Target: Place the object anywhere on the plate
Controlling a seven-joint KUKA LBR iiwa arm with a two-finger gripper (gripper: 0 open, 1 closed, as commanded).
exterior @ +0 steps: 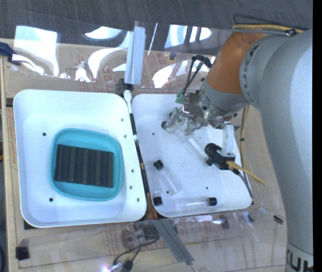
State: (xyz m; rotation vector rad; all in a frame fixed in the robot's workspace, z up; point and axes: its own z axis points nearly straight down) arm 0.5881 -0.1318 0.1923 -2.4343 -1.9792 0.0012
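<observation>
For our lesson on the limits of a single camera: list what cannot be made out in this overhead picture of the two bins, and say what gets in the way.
- Gripper, camera view: the clear parts blend into the white right bin; its state cannot be told.
- Clear tubes in the right bin: see-through, outlines faint; just the black caps stand out.
- Arm: cut off by the view's right side.
- Teal plate in the left bin: its dark ribbed middle is too small to identify.

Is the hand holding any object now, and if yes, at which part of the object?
It cannot be told. The hand is low in the right bin, near clear tubes, but nothing shows plainly in it.
</observation>
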